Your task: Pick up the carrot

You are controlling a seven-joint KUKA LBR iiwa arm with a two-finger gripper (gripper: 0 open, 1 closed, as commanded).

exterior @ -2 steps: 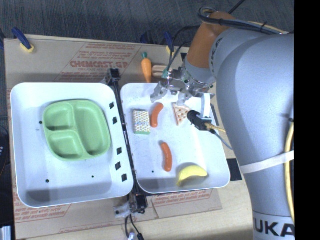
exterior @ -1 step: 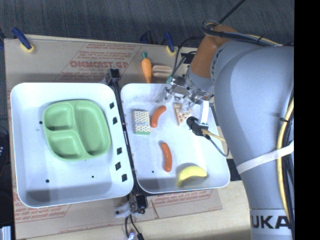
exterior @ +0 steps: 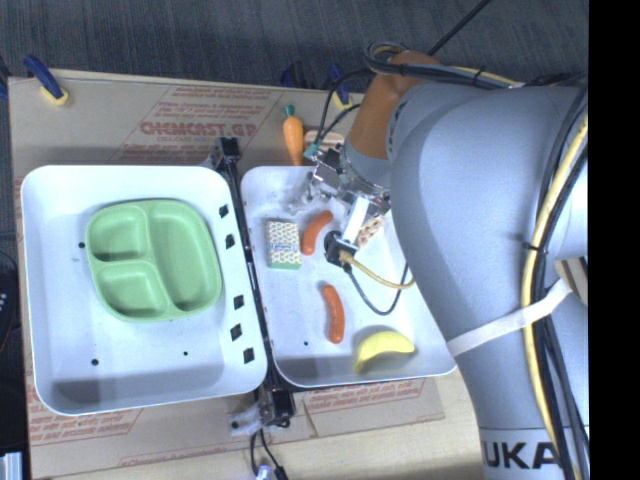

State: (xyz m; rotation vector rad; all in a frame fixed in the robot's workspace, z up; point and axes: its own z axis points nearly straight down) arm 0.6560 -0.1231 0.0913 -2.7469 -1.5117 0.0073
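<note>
While the gripper (exterior: 335,203) hangs low over the upper part of the right bin (exterior: 425,363), the carrot (exterior: 292,138) lies outside it, on the cardboard (exterior: 180,118) just above the bin's top rim, upper centre of the frame, green top pointing up. Can't tell how the jaws stand from this angle, and nothing shows between them. Below the gripper sit two sausages (exterior: 333,313), a sponge (exterior: 283,244) and a banana (exterior: 383,348). Over in the left bin (exterior: 45,268) rests a green plate (exterior: 152,258). That carrot looks a light, stiff, smooth toy, likely to roll; best pinched across its thick middle, I'd say
</note>
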